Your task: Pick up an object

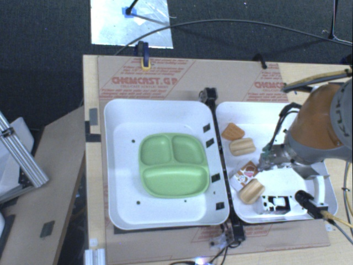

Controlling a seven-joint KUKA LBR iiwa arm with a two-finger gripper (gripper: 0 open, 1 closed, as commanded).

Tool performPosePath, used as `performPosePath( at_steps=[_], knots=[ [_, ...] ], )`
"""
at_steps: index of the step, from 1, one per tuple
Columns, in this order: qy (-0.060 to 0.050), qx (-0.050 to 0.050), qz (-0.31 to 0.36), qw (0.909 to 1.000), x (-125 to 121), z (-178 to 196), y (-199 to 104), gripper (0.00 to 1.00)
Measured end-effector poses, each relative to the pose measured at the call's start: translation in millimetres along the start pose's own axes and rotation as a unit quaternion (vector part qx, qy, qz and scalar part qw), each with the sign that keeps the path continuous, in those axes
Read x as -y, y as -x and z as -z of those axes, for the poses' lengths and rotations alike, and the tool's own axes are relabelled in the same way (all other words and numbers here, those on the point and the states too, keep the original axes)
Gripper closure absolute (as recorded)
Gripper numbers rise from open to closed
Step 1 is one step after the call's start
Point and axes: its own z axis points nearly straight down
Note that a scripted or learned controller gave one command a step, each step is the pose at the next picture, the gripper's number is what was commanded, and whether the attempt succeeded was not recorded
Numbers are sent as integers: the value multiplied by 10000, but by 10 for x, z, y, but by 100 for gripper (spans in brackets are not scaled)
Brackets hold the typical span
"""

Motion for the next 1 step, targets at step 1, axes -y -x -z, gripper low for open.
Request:
performPosePath(
  at_steps=[1],
  knots=[
    [-102,-49,28,9999,-92,621,34,100]
  ],
)
